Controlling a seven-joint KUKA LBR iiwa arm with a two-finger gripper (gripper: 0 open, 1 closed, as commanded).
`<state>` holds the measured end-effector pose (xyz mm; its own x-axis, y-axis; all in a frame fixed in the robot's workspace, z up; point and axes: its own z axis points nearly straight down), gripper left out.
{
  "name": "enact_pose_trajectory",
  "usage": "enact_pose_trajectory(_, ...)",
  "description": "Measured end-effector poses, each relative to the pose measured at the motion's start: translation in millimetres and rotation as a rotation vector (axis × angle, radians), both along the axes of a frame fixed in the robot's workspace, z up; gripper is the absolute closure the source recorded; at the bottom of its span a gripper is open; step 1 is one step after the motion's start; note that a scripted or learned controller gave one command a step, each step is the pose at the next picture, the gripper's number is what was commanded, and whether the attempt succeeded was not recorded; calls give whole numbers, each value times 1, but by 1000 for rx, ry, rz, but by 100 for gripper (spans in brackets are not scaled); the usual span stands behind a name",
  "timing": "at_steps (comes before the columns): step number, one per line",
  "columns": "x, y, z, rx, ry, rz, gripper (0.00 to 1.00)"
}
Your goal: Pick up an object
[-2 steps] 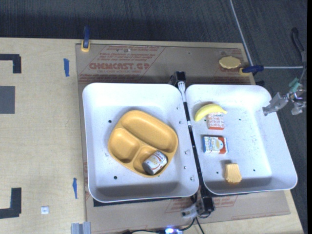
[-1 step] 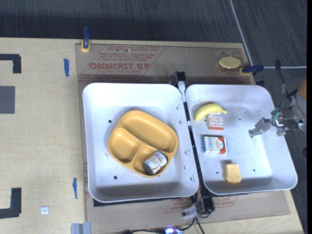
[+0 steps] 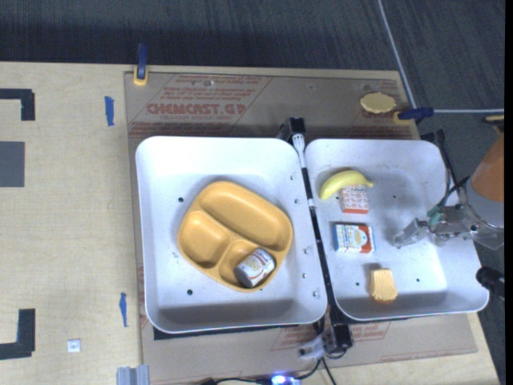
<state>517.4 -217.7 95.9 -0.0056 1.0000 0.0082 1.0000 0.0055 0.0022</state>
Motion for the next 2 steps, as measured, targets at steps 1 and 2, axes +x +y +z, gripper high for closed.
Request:
enact_pose_trajectory(1,-37,35,-10,-9,-1,-5,0)
enact_pose_trajectory(2,-36,107,-10,-7,-3,-3,0)
